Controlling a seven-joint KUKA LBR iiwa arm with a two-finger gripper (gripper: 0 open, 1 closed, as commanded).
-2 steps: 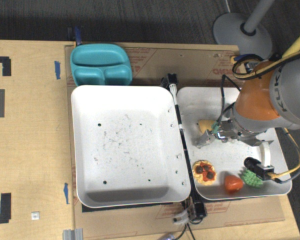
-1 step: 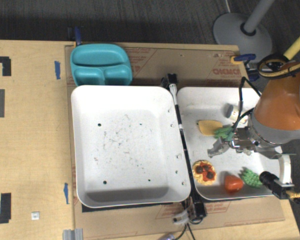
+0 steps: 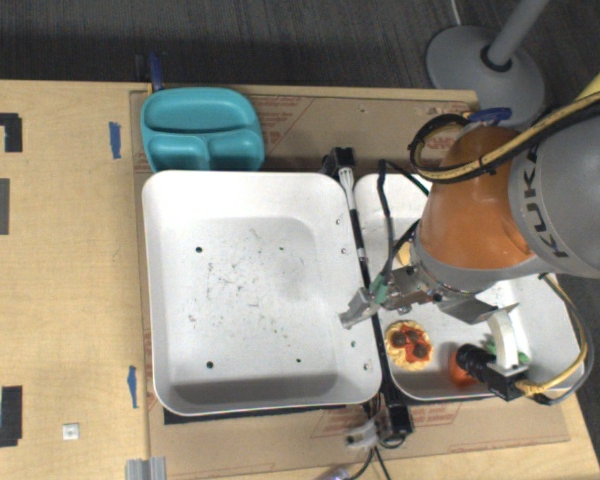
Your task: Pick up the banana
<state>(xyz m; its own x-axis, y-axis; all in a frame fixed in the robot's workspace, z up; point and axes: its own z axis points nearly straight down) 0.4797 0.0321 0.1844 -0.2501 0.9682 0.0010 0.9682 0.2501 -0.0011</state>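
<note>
The left bin [image 3: 250,288] was white, flecked with dark specks. A teal tray [image 3: 202,128] sat behind it. The arm [image 3: 570,208] was grey with an orange band [image 3: 470,208]. The surface [image 3: 60,268] was tan cardboard.

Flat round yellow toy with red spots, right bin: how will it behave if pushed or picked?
The flat round yellow toy looks low and disc-like, so it probably slides rather than rolls or tips. It lies near the right white bin's left wall, so a push may jam it there. Likely light.
</note>
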